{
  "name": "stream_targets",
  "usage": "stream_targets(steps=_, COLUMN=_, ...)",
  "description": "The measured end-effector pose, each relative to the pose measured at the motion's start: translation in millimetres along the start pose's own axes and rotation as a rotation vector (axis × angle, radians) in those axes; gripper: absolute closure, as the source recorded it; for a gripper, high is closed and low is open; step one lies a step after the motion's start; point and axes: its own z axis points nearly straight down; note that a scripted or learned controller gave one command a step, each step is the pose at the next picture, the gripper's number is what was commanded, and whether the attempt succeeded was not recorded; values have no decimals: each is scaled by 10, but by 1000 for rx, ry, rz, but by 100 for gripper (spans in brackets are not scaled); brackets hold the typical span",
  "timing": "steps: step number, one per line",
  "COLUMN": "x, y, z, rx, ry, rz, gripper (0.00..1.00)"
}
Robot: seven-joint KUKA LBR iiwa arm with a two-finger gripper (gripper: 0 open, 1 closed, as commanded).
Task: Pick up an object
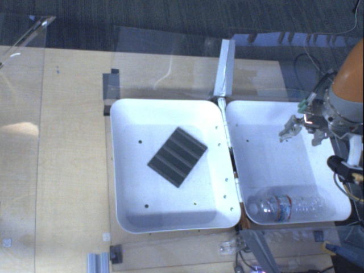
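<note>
A dark grey ribbed rectangular pad (pixel 177 156) lies flat and turned diagonally in the middle of the left bin (pixel 128 169). A clear plastic bottle (pixel 284 205) lies on its side along the front wall of the right bin (pixel 250 152). My gripper (pixel 302 134) hangs over the back right part of the right bin, well behind the bottle. It is open, its fingers (pixel 287 131) spread apart with nothing between them.
A metal divider bar (pixel 223 73) rises behind the seam between the two bins. Cables (pixel 341 175) hang by the arm at the right bin's right wall. The wooden bench (pixel 57 152) extends to the left.
</note>
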Motion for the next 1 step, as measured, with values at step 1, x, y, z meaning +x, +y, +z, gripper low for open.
stream_targets(steps=1, x=375, y=-660, z=1347, rx=-7, ry=3, rz=156, gripper=0)
